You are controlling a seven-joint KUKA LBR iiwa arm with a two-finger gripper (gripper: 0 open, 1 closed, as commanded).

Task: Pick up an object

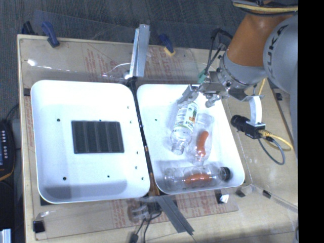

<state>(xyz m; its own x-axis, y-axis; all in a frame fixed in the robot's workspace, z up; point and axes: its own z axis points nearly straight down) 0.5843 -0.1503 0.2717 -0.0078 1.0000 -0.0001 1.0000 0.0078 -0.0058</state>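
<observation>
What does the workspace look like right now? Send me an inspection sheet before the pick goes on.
Surface: bench bearing a left bin and a right bin, both white.
Job's things: three clear bottles in the right bin: labelled bottle, orange-filled bottle beside it, black-capped bottle along the near wall.
Clutter: dark ribbed panel flat in the left bin.
Grippers: gripper over the right bin's far end, at the labelled bottle's top.
Cables: dark cable at the bench's near edge.
Surroundings: blue clamps on the far edge; dark carpet.
</observation>
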